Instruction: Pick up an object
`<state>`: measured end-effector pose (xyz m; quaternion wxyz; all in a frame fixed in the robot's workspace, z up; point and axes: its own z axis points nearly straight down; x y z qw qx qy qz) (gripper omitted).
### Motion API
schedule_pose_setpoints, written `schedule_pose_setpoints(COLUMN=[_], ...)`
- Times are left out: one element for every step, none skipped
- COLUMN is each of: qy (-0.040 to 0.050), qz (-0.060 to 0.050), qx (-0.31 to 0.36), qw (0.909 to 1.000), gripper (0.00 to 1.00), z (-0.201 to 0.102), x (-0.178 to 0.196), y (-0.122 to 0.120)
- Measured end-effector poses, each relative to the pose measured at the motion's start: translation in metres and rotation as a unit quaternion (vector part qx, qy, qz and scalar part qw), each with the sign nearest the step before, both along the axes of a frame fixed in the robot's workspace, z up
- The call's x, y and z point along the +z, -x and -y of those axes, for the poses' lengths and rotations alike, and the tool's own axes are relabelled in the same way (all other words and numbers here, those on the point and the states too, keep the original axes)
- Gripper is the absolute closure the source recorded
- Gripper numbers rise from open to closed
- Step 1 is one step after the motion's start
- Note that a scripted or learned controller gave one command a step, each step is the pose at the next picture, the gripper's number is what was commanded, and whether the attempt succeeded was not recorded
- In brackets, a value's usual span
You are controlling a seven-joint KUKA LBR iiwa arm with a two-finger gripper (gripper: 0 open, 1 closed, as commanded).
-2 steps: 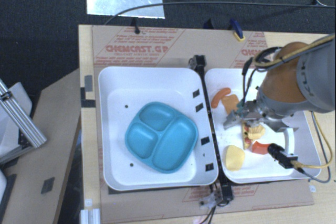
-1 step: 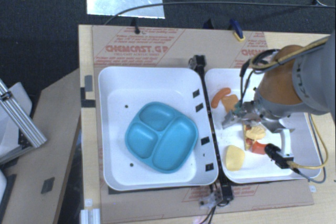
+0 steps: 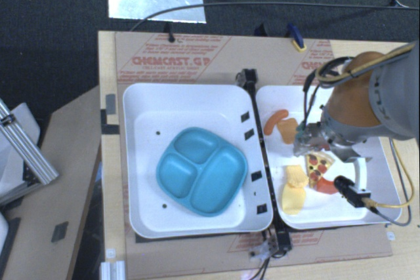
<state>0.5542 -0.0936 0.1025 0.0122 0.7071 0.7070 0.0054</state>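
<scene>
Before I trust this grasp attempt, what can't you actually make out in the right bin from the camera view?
- The tool: the arm's wrist covers it, so its state cannot be read.
- The pizza slice: its upper part is hidden under the arm; contact cannot be judged.
- The tan piece: too small and blurred to identify.
- The right bin: the arm covers its far right part.
</scene>
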Motion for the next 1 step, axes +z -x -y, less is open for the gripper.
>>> schedule_pose_setpoints(qy=[-0.0046], qz=[-0.010], qx=[0.003], qw=[0.9999], gripper=[1.00], z=[-0.0059], x=[0.0455], y=[-0.0047])
